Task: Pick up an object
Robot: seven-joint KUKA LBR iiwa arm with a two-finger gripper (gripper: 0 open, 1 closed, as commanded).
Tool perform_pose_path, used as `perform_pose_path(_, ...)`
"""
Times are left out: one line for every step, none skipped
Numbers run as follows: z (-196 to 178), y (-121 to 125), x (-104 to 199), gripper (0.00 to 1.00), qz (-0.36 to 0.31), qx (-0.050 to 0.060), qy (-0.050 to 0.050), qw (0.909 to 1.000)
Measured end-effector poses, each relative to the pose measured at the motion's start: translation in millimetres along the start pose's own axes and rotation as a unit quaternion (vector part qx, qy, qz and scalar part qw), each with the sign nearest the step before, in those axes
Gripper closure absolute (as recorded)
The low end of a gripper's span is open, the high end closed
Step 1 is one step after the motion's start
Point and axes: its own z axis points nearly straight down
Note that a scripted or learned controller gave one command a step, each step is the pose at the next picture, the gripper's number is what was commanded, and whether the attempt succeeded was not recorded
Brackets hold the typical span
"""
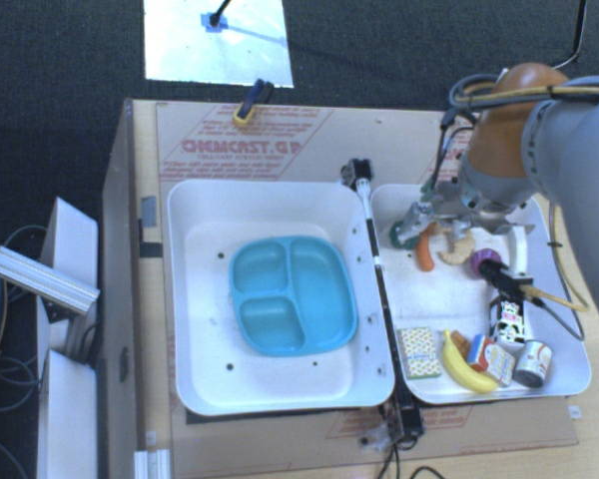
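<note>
My gripper [441,228] hangs low over the far left part of the right bin [569,372]. Just below it lie an orange carrot-like piece [424,255], a green item [401,235] to its left and a tan round item [458,251] to its right. The gripper's body hides whether anything sits in its grasp. Along the bin's near edge are a yellow banana [464,365], a small patterned cracker box [419,352], a red and blue carton [489,354], a cow-patterned item [507,319] and a silver can [531,363].
The left bin [195,297] holds a blue divided plate [292,294]. A black-tipped rod [367,223] runs along the wall between the bins. A yellow and black tool [250,103] lies on the cardboard behind them.
</note>
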Motion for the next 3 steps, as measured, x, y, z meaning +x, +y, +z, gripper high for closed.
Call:
perform_pose_path(38.0,16.1,-1.2,0.0,0.0,0.0,-0.001,1.0)
perform_pose_path(27.8,13.4,-3.5,1.0,-0.001,0.008,-0.001,1.0)
perform_pose_path(-63.6,-13.8,63.5,1.0,-0.001,-0.002,0.0,1.0)
